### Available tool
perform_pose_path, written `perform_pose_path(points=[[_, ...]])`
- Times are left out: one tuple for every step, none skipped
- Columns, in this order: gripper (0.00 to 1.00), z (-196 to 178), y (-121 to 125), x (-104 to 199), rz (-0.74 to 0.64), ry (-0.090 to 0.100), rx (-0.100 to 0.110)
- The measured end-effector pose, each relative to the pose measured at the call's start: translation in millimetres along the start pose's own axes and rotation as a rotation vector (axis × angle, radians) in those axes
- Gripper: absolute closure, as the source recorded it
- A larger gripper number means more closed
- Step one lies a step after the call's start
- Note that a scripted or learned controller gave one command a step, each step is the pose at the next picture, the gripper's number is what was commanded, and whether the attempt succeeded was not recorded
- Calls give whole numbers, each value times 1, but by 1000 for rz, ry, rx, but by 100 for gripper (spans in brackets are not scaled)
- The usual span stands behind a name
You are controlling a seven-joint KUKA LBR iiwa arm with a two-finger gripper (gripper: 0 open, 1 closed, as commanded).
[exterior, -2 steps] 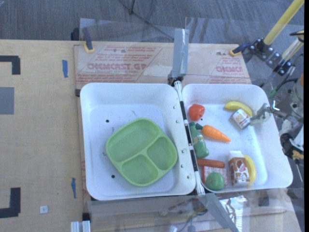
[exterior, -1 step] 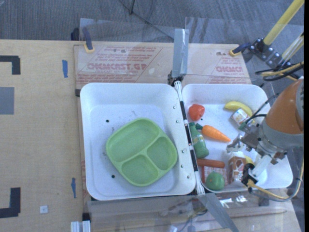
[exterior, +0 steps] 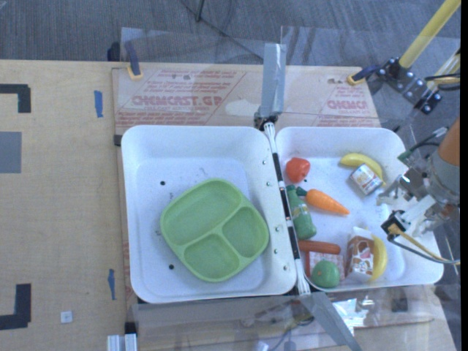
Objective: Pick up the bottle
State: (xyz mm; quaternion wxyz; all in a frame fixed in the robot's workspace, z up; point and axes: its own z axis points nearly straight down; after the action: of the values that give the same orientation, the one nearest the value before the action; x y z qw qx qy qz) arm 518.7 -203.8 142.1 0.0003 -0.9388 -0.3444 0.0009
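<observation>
The bottle [exterior: 300, 215] is small and green and lies lengthwise near the left wall of the right bin [exterior: 333, 139], between a red tomato [exterior: 297, 169] and a red sausage [exterior: 319, 246]. An orange carrot [exterior: 326, 202] lies just to its right. My gripper [exterior: 406, 189] hangs over the right bin's right edge, well to the right of the bottle and apart from it. Nothing shows between the gripper and the bottle except the carrot and bare bin floor.
The left bin [exterior: 142, 152] holds a green divided plate [exterior: 214, 229]. The right bin also holds a banana [exterior: 362, 162], a small can [exterior: 366, 180], a brown packet [exterior: 359, 256], a second banana [exterior: 379, 257] and a green apple [exterior: 326, 273].
</observation>
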Motion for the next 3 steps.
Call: perform_pose_path(points=[[0, 55, -44, -8, 305, 4, -3], [0, 54, -15, -31, 436, 17, 16], [0, -44, 7, -20, 499, 0, 2]])
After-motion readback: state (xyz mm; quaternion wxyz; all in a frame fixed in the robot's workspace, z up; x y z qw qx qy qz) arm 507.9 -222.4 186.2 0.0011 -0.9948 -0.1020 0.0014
